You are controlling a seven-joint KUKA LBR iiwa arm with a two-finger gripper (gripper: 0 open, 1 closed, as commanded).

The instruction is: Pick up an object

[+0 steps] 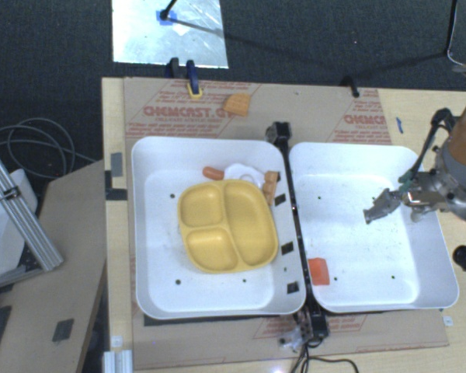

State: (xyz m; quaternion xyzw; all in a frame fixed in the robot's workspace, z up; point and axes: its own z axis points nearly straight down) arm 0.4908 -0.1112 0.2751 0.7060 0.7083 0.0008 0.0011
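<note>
Nearest target: small orange-red block [318, 270], near-left corner of right white bin [431, 290], close to bin wall. Advise approach from above, fingers aligned along wall, descend fully before closing. Pincer [378, 207] hovers mid-bin, well apart from block; nothing visible between fingers; opening width cannot tell.

The arm [460, 169] is cut off at the right edge; white object [241, 173] half-hidden behind yellow tray [227, 225]
</note>
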